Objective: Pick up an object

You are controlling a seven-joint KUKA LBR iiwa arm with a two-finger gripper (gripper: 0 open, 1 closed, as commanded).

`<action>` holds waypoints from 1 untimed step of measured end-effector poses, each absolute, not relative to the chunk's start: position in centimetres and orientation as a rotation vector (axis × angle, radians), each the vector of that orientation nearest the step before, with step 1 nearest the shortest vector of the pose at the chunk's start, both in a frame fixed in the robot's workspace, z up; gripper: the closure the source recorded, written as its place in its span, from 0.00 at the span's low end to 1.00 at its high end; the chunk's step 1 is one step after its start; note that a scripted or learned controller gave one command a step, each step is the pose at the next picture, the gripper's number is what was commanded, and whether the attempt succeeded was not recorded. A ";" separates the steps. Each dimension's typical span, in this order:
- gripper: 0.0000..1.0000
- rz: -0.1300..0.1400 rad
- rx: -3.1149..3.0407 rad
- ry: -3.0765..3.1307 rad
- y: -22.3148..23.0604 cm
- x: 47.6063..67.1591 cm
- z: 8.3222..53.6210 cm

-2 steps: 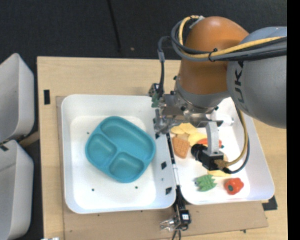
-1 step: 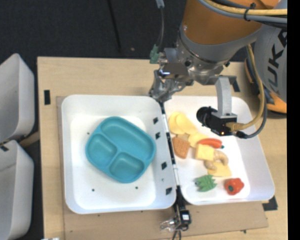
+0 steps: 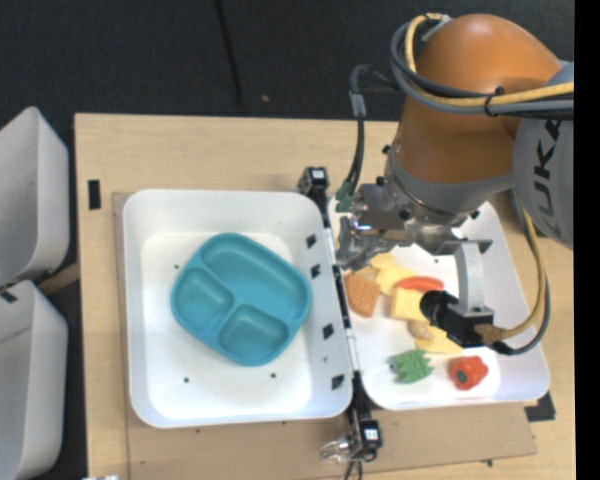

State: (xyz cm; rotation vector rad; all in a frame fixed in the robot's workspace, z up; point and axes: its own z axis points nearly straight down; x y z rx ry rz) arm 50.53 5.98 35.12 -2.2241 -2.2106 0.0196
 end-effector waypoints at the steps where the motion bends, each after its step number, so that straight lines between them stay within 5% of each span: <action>1: 1.00 0.001 -2.213 -2.229 11.9 49.0 37.1</action>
